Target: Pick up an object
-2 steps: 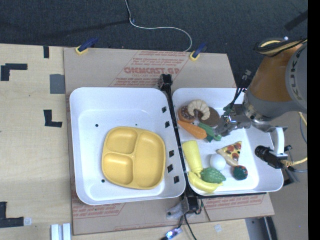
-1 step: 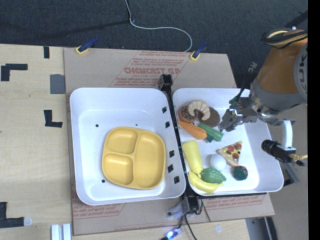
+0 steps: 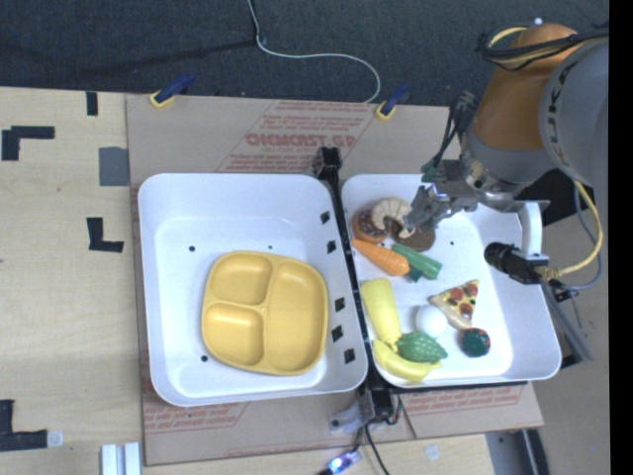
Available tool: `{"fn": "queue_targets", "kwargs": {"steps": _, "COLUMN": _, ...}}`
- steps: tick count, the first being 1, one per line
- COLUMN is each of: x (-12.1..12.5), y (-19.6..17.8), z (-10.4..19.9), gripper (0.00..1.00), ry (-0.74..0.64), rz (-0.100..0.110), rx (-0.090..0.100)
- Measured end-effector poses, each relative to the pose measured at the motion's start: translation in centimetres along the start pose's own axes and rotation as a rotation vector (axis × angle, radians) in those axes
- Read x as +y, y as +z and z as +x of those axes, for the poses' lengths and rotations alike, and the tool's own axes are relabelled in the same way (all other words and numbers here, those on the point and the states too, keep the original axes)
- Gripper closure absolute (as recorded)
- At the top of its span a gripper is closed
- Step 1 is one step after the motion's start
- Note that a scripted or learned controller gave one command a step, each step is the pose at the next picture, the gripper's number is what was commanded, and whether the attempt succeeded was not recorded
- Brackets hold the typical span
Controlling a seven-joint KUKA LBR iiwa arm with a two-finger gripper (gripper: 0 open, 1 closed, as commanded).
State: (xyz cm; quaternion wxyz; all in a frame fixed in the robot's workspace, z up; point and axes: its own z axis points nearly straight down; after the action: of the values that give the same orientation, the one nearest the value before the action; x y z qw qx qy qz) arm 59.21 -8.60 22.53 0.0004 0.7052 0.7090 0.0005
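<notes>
The left shallow white plastic bin (image 3: 168,216) holds one item — a yellow three-compartment plastic plate (image 3: 264,312), lying at the bin's centre. The right white bin (image 3: 514,364) holds the candidate objects, counted: one brown-and-cream toy pastry (image 3: 381,218) at 11 o'clock, one orange toy carrot with a green top (image 3: 396,258) just below it, one yellow banana-shaped toy (image 3: 381,310) at 7 o'clock, a second yellow piece (image 3: 401,367) at 6 o'clock, one green leafy toy (image 3: 422,346) on that piece, one white egg-shaped toy (image 3: 431,321), one pizza-slice toy (image 3: 457,303) and one dark round toy (image 3: 476,342) at 5 o'clock.

The hand (image 3: 420,221) hangs at the pastry's right edge, near the carrot top. Whether it is clenched or released cannot be determined; no object is visibly between its fingers.

Risks: the pastry and carrot touch, so a descent here is likely to nudge one while closing on the other, or to pinch both and drop them on lift. An off-centre grip on the rounded pastry may slip — verify before lifting.
</notes>
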Motion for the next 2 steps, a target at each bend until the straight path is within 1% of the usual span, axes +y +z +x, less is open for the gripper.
{"fn": "queue_targets", "kwargs": {"steps": 1, "x": 5.8, "y": -0.7, "z": 1.4, "gripper": 1.0, "ry": 0.0, "rz": -0.002, "rx": 0.0}}
{"fn": "queue_targets", "kwargs": {"steps": 2, "x": 6.1, "y": 1.2, "z": 1.6, "gripper": 1.0, "ry": 0.004, "rz": 0.004, "rx": -0.001}}
